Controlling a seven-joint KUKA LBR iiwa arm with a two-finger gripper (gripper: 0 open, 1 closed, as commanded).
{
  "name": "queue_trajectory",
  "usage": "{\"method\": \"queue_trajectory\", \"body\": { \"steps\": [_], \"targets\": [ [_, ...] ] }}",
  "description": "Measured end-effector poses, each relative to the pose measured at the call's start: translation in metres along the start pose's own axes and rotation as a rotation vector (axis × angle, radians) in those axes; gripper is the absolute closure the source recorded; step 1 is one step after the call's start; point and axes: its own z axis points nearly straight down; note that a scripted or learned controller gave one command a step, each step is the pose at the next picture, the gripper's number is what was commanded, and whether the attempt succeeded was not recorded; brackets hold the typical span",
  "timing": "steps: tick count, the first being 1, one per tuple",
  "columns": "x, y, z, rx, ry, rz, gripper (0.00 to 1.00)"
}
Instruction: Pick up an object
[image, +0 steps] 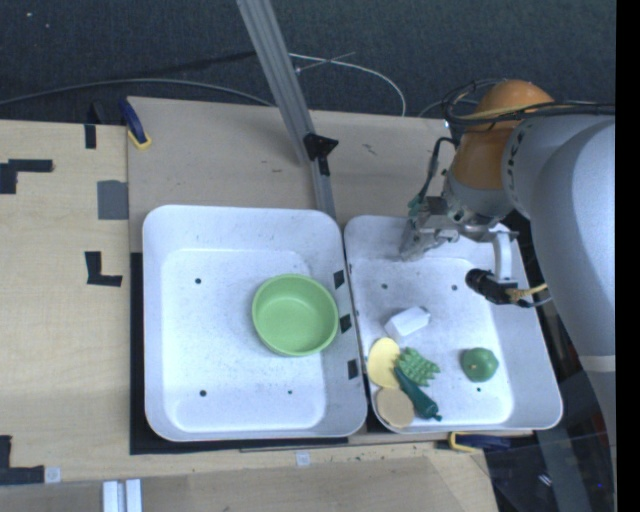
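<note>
Small white block (407, 322) lies flat in right bin (520, 400), untouched.

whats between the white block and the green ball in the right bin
In the camera view, only bare bin floor lies between the white block and the green ball. The green plant-like toy sits below that line, nearer the front.

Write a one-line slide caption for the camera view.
Pincer above right white bin holding small white block; round green bowl in left bin.
</note>
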Motion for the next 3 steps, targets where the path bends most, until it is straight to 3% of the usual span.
{"method": "queue_trajectory", "body": {
  "steps": [1, 2, 3],
  "targets": [
    [-0.003, 0.002, -0.063, -0.008, 0.000, 0.002, 1.00],
    [-0.003, 0.003, -0.102, -0.005, 0.000, 0.002, 1.00],
    [0.048, 0.001, -0.118, -0.003, 0.002, -0.003, 1.00]
  ]
}}
